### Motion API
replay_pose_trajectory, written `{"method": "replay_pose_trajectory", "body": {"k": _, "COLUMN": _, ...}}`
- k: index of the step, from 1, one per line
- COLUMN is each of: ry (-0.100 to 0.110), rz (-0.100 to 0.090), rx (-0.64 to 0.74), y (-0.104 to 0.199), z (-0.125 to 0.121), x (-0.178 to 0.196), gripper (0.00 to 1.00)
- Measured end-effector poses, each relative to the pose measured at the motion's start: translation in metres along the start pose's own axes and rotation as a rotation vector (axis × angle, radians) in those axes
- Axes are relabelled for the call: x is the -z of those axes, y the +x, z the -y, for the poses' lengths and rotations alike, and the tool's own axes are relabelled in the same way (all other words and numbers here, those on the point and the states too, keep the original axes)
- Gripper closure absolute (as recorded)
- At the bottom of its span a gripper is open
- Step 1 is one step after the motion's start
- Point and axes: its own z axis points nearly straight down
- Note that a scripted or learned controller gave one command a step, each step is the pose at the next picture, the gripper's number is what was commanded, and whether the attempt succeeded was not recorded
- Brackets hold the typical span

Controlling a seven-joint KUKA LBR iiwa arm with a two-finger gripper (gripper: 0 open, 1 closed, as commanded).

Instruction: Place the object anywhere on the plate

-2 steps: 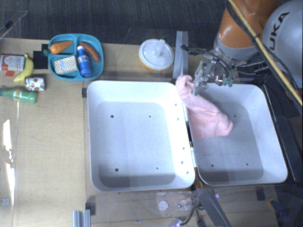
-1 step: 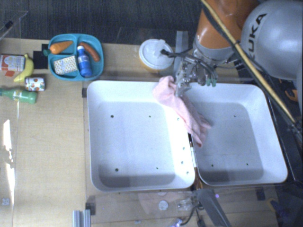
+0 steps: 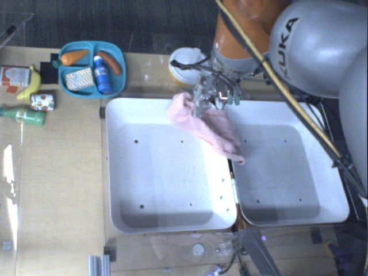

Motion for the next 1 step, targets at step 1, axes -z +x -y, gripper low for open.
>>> {"method": "replay_pose_trajectory", "body": {"k": 1, "ry": 0.000, "rz": 0.000, "rx": 0.000, "y": -0.0001, "z": 0.0003, "x": 0.0002, "gripper": 0.00}}
